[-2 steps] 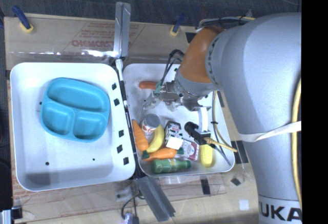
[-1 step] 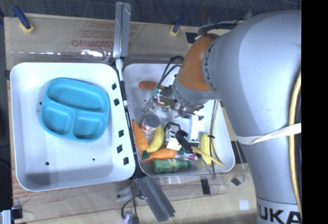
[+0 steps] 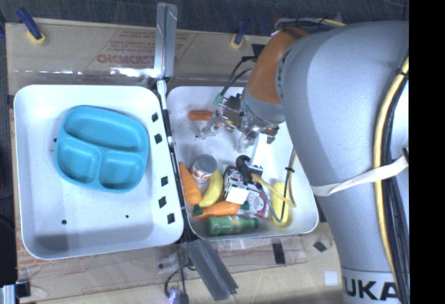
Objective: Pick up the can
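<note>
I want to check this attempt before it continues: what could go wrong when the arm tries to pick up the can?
1. The can sits close against a carrot and a banana. The gripper may knock them or take one of them instead.
2. The gripper is nearer the sausage than the can, so a straight descent from here would probably miss the can.
</note>
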`<state>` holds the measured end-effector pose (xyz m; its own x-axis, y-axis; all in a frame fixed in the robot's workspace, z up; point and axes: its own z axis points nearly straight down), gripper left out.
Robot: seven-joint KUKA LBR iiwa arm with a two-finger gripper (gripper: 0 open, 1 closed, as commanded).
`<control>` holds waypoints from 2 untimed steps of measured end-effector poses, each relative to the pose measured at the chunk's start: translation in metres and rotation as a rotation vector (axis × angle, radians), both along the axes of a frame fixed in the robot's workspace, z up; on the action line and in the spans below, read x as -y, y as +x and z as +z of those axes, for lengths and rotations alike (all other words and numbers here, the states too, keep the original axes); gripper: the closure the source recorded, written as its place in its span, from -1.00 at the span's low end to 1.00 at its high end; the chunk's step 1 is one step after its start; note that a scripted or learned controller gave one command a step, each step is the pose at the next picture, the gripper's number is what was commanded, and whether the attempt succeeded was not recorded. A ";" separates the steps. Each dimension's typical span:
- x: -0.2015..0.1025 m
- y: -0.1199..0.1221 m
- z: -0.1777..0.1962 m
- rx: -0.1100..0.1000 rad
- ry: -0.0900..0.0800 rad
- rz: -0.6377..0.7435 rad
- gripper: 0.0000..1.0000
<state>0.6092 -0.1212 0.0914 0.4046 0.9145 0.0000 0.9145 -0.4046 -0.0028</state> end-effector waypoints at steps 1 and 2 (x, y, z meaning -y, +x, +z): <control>-0.043 -0.002 0.101 0.000 0.000 0.115 -1.00; -0.145 0.035 0.100 -0.001 0.001 0.256 -1.00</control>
<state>0.6438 0.0243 0.1910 0.1594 0.9872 0.0002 0.9872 -0.1594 -0.0036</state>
